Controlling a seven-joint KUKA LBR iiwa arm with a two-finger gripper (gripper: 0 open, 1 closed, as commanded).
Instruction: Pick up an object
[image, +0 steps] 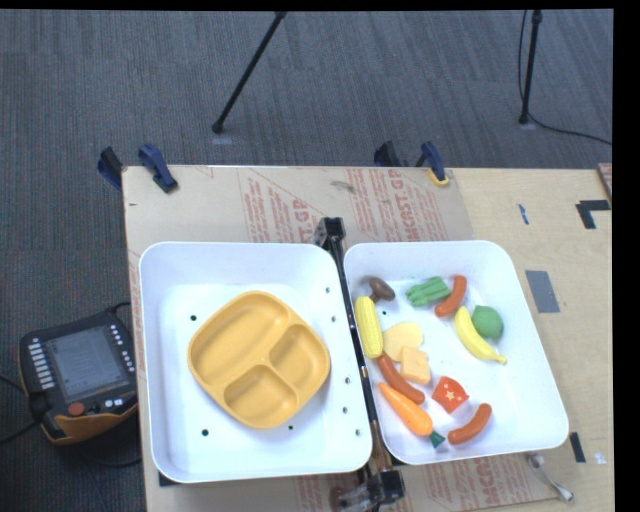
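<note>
Glossy plastic yellow tray (259, 358), smooth white bins (160, 300), matt board bench (400, 200)

Dark grey carpet floor (400, 80); tripod legs (248, 72); wooden bench (540, 210), blue clamps (157, 166).

Even, soft overhead light, faint shadows inside the white bins (160, 300) (slightly overexposed), mild overall softness, dim floor (300, 80)

Toy foods (430, 355) lie scattered loose in the right bin (530, 400).
</note>
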